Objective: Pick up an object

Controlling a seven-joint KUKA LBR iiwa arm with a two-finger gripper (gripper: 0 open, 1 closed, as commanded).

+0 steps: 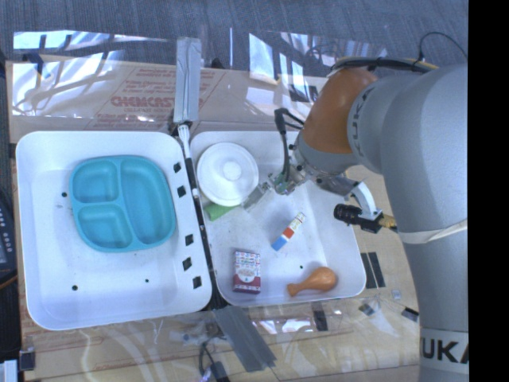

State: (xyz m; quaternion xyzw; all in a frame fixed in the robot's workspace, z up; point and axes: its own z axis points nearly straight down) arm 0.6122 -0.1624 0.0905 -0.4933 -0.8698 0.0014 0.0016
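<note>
Two shallow white bins sit side by side on the bench (119, 102), and we read this as the approach step: nothing is lifted yet.

Left white bin (40, 293): it holds one light-blue three-compartment plastic tray (122, 202), lying flat toward the bin's upper middle. Compartments look bare. We see a few small dark specks on the bin floor, too small to identify.

Right white bin (346, 273): this is where the pick candidates are.
- round white lidded container (227, 173) at the upper left corner
- flat green piece (215, 210) just below it, partly tucked under its edge
- small red and white printed box (246, 270) near the front wall
- small tube-like item with a blue end, white body and red tip (287, 232), mid-bin, lying at a slant
- tan drumstick-shaped toy (313, 280) at the front right, just beside the wall

End effector (258, 196) is low over the upper middle of the right bin, just beside the white container and above the tube-like item. We cannot tell if it is released or clenched; the tip is small and blurred. We see nothing between its tips.

Our judgement: nearest targets are the white container, the green piece and the tube. Next move calls for centring over one target, descending, and closing squarely. The green piece looks thin and partly covered, so likely a poor choice; the tube may roll.
</note>
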